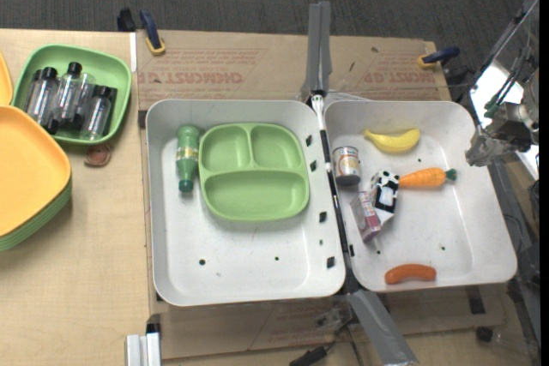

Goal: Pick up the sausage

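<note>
You are at the very start of the pick: nothing is gripped and the approach has not begun. The sausage [410, 273] lies flat near the front wall of the right bin [446, 111], lengthwise across the view, with bare white floor on every side. Nothing touches it.

The gripper [482, 152] sits at the right rim of that bin, level with the carrot [425, 177] and well apart from the sausage. Whether it is open or closed, I cannot tell; it is small and blurred against the rim.

Your next move, as I judge it, is to carry the gripper forward along the bin and in toward its middle until it stands above the sausage, then turn the wrist so the closing line crosses the short width, not the length. Make sure it is wide open before you lower.

Watch the front wall: the sausage lies near it, so a descent that drifts forward could strike the rim. The can [346, 164], the banana [393, 139], the cow toy [386, 189] and the pink packet [368, 215] all lie farther back and should not hinder you. The left bin [163, 253], with its green tray [254, 171] and bottle [186, 157], plays no part.
</note>
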You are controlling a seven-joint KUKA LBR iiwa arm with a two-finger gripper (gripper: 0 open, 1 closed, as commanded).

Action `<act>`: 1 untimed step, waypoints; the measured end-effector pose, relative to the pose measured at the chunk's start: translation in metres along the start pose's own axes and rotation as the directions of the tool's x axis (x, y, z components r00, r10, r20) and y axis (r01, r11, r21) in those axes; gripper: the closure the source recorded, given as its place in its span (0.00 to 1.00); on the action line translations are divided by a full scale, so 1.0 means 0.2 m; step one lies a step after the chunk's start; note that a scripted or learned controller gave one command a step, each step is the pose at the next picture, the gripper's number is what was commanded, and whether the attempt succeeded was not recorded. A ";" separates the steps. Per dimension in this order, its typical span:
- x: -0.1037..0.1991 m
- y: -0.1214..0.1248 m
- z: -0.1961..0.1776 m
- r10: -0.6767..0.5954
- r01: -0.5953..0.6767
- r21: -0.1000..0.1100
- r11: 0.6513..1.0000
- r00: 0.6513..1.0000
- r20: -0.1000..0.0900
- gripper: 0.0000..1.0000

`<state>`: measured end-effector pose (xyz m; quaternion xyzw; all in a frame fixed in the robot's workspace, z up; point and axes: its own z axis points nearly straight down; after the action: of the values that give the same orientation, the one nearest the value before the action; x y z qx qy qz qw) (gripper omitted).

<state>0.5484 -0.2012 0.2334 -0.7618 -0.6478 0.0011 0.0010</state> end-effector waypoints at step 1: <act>-0.04 0.12 0.71 0.409 -0.409 0.000 0.912 0.912 -0.001 1.00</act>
<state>0.5698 -0.2139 0.0910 -0.8806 -0.4739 0.0009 0.0009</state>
